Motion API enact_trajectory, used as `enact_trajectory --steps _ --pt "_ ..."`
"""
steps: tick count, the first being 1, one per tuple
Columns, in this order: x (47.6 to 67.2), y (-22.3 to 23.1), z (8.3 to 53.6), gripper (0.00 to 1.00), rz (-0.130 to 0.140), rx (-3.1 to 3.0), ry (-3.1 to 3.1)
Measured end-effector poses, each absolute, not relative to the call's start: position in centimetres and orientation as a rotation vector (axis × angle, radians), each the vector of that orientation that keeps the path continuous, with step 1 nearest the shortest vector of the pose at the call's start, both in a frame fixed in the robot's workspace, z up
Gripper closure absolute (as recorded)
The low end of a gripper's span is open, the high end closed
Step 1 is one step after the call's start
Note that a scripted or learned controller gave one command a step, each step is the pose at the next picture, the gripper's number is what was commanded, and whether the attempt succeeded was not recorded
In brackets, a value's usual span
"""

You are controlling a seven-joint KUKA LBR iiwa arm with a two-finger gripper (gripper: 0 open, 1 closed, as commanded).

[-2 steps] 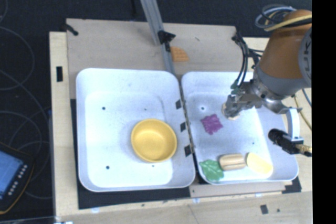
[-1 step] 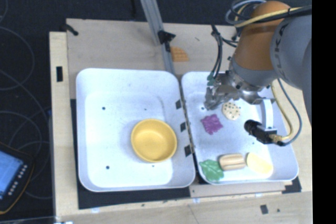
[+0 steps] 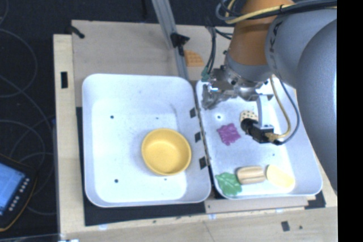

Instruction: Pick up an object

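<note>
Tool [image 3: 211, 93], finger state indiscernible, at upper left of right bin [image 3: 303, 164]; yellow bowl [image 3: 165, 151] in left bin [image 3: 108, 99].

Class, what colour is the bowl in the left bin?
Yellow; the bowl shows in the camera view.

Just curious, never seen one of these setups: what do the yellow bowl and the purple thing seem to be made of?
Yellow bowl: probably plastic, with an even colour and a smooth matte surface. Purple object: looks soft, maybe foam or rubber, judging by its ragged, lumpy outline, but it is too small to tell.
</note>
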State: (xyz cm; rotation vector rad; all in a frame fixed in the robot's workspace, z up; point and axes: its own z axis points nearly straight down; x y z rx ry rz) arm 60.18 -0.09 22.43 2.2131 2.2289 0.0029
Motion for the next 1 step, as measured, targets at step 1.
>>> enact_trajectory --steps 1 --pt "62.48 4.90 24.22 1.00 0.007 2.211 2.230"
